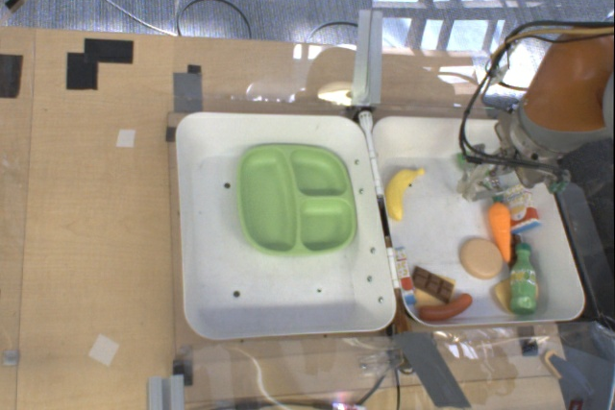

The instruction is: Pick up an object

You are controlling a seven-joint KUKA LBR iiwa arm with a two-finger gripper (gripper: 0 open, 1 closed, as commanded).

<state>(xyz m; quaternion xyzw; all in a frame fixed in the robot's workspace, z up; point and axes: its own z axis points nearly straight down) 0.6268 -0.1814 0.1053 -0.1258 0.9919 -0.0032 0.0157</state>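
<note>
Green tray (pixel 293 199), yellow banana (pixel 401 190), orange carrot (pixel 501 230)

Bright, even overhead light; window glare on the clear panel (pixel 452 34) behind the bins; soft shadow inside the left bin (pixel 207 235); slightly soft focus throughout.

I'm in a robotics lab: taped wooden bench (pixel 86 235), loose cables (pixel 207 10) at 12 o'clock, toy food in my white bin (pixel 423 141).

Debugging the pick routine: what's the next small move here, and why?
Probably a short move toward the carrot before descending. The gripper sits over the upper part of the right bin, nothing visible between its fingers, and the carrot lies just beside and below it in the camera view, nearer than the banana.
</note>
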